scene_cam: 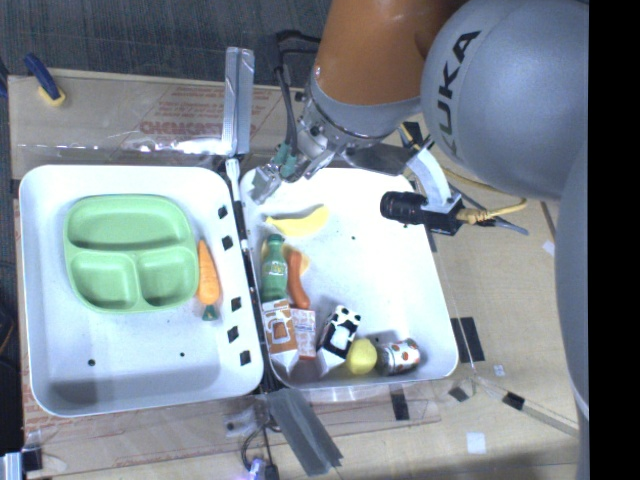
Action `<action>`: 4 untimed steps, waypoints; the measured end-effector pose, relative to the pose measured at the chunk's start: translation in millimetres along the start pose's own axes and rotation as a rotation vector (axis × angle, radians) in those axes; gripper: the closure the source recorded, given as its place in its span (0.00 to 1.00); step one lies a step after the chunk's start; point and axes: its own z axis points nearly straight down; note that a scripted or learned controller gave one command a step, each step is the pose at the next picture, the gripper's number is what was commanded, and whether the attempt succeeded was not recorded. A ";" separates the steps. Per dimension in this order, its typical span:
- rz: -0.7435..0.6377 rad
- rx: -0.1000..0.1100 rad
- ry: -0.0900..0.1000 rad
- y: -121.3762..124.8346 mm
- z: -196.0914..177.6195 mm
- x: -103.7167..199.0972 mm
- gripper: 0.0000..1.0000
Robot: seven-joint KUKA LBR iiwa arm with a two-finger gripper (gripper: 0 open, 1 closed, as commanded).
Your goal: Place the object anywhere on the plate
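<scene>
A green divided plate [130,250] lies in the left bin [60,388]. An orange carrot [207,273] with a green stem end lies on the bin floor just right of the plate, touching its right rim. My gripper [266,180] hangs over the far left corner of the right bin [440,298], beside the divider between the bins. It is above and a little behind a yellow banana [300,222]. I see nothing in it.
Along the right bin's left side and front lie a green bottle [273,266], an orange sausage-like piece [297,278], two small cartons [290,330], a black-and-white block [341,330], a yellow lemon [361,357] and a small can [400,355].
</scene>
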 end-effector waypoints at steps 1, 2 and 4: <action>-0.060 0.000 -0.001 12.6 82.8 80.3 1.00; -0.140 -0.003 -0.002 71.8 46.9 86.8 1.00; 0.145 -0.003 -0.002 49.3 63.3 97.1 1.00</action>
